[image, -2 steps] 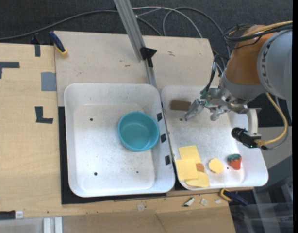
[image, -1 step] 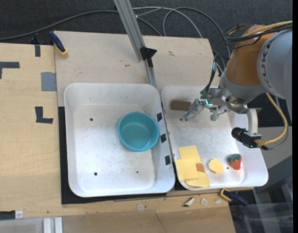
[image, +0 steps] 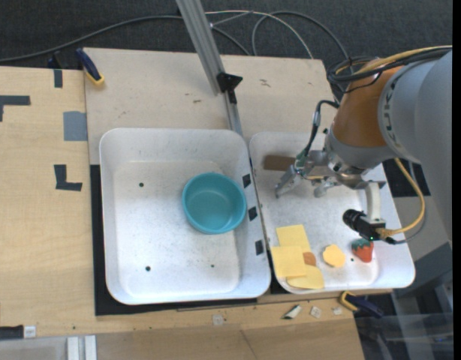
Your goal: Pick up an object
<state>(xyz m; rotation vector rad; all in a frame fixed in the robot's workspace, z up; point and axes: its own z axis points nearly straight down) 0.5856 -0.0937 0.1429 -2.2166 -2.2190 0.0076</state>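
Even, fairly bright overhead light falls across the bench (image: pixel 35 201). The white bins (image: pixel 125 216) look slightly washed out, with soft shadows. The whole view is a little soft and grainy.

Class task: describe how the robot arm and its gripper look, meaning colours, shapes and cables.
The arm is a thick, rounded grey body with an orange band above the wrist. Its gripper is small, metallic grey with thin fingers. Dark and yellow cables loop around the wrist.
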